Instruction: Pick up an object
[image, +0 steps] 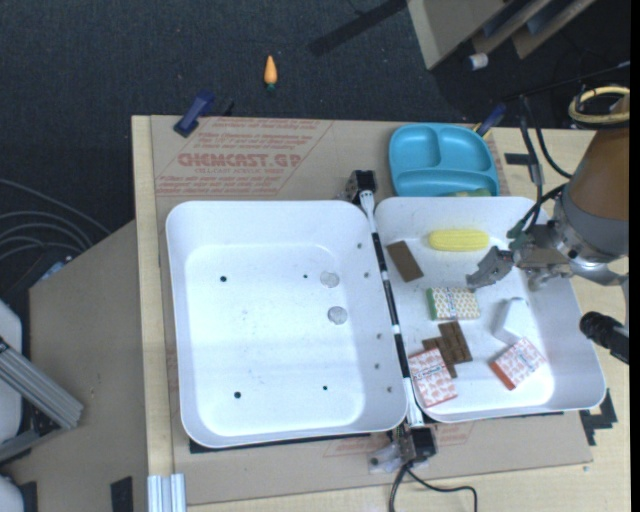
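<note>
The claw (497, 268) hangs over the right bin (570, 390), beside the yellow corn cob (458, 240). Its fingers look spread, grasping nothing. Small packets (455, 303) lie below it.

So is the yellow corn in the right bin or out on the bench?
In. The yellow corn lies on the floor of the right bin, near its far wall, below the blue tray that sits outside.

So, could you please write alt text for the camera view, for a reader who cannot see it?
A grey robot arm's gripper hangs over the right white bin, which holds a yellow corn cob, brown blocks and small patterned packets. The left white bin holds two small round discs. A blue divided tray lies on the bench behind the bins.
</note>
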